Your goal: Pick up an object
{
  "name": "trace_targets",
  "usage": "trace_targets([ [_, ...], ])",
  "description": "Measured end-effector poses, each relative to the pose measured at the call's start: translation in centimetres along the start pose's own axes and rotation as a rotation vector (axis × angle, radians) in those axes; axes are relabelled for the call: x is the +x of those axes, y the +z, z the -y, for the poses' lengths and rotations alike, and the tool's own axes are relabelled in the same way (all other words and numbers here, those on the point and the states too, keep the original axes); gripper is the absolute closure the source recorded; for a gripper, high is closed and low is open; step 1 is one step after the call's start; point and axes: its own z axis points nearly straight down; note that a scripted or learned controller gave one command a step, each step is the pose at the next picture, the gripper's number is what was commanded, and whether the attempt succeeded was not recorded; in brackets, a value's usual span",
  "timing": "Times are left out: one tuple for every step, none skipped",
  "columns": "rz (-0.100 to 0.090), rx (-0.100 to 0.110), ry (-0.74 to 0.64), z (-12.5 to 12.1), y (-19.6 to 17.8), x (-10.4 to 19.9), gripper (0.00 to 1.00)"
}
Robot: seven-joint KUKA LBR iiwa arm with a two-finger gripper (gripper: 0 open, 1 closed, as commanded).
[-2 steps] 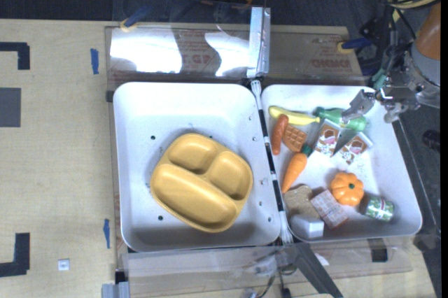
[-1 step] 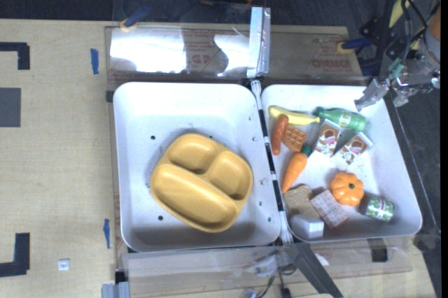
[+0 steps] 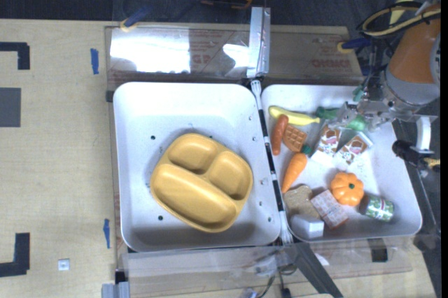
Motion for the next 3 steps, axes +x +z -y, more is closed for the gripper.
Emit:
trace_targets([
  [0.011, -0.041, -0.004, 1.6, 1.3, 4.2, 0.0],
  [0.002, -0.053, -0.006, 1.2, -0.2, 4.6, 1.0],
  [0.006, -0.031, -0.057, 4.7, 1.0, 7.8, 1.0],
])
